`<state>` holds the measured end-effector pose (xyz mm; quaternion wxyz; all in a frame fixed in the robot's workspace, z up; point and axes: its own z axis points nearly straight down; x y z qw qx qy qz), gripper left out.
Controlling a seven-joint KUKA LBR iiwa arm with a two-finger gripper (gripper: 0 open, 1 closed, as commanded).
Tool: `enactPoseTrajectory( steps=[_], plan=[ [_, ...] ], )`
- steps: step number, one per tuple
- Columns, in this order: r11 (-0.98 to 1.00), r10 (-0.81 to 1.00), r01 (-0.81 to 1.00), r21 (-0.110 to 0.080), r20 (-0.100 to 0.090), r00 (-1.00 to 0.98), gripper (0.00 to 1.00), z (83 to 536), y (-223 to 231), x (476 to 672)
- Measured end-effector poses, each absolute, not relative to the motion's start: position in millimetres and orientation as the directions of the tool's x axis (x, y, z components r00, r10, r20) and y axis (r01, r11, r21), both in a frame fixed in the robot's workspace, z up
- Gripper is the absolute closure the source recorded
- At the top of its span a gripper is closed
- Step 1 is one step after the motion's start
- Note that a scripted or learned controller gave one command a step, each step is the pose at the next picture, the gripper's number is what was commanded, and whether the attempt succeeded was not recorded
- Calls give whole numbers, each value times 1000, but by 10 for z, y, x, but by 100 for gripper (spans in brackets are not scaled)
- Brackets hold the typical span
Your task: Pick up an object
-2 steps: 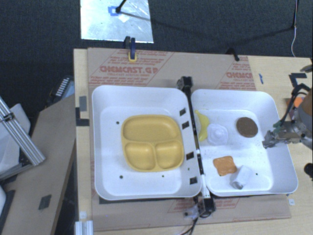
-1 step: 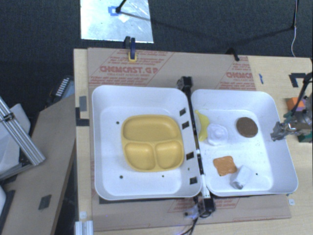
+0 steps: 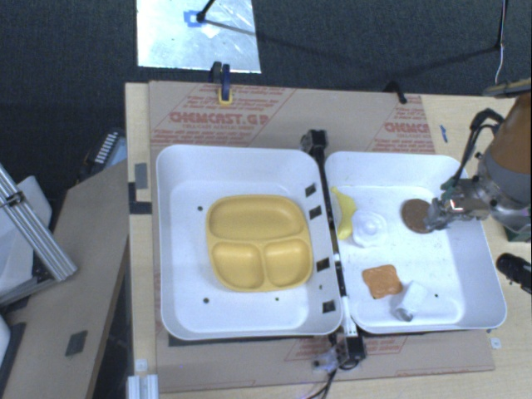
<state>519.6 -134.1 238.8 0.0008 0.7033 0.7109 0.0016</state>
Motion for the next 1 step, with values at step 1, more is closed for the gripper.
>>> enactPoseTrajectory(
  steps=[1],
  plan=[
    [10,1000,1000,3,1,-10,100,2453,-798,5300]
  ],
)
